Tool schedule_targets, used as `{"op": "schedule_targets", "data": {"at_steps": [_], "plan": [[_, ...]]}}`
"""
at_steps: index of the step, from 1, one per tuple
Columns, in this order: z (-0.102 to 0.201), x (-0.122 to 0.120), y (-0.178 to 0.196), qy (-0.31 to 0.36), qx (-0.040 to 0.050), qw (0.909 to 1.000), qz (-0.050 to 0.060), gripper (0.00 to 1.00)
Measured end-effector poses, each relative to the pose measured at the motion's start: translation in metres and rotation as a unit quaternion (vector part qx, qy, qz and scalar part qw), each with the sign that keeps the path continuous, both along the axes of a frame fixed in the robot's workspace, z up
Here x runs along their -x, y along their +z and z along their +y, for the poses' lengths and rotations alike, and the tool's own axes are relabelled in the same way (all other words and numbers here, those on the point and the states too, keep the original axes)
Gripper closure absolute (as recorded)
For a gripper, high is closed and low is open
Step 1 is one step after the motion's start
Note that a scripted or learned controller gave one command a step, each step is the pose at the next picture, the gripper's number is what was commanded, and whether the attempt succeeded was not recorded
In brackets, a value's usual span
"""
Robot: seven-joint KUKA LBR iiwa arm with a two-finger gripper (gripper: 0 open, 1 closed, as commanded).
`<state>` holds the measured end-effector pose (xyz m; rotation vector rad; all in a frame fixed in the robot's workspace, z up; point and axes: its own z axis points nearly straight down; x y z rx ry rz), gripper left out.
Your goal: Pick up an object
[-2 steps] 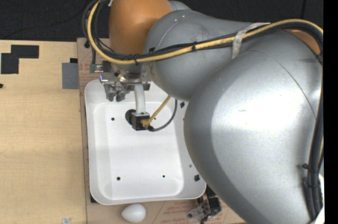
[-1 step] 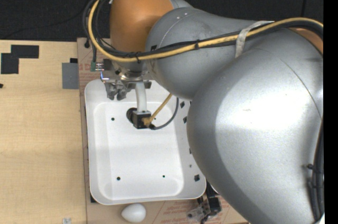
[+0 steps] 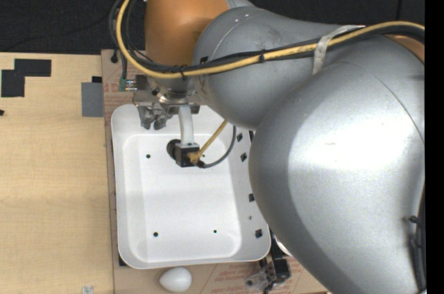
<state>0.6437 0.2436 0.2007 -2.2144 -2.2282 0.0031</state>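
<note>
Reaching the white egg-shaped object (image 3: pixel 175 279) looks the hard part: it lies on the counter (image 3: pixel 55 182) just outside the near rim of the white bin (image 3: pixel 132 216), well apart from the claw (image 3: pixel 154 122), which hangs over the bin's far end. A good try would centre above the egg before descending, since it may roll. How wide the claw stands I cannot tell; I see nothing in it.
</note>
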Motion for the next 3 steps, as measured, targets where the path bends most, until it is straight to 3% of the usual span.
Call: {"op": "schedule_targets", "data": {"at_steps": [1, 2, 3], "plan": [[-0.001, 0.096, -0.066, -0.004, 0.0017, 1.0000, 0.008, 1.00], [0.000, 0.020, -0.029, -0.002, -0.0007, 1.0000, -0.003, 1.00], [0.001, 0.009, -0.014, -0.001, -0.0004, 1.0000, 0.000, 1.00]]}}
